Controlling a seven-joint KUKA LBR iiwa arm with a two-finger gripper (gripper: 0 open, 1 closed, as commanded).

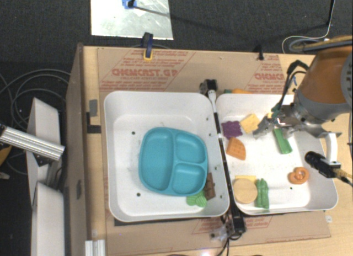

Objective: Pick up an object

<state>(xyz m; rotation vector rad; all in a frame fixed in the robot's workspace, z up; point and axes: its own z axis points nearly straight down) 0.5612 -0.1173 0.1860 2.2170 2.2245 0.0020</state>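
Over the right white bin (317, 197): gripper (271, 125) near long green plastic stick (283, 140); grip state cannot be told. Advice: centre over the stick, descend straight, avoid yellow block (250, 122).

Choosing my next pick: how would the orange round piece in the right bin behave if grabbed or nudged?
The orange round piece looks small and flat-lying, so probably light and unlikely to tip. Its round outline suggests it could slide or roll away if nudged edgewise. It lies apart from other pieces, leaving the claw room.
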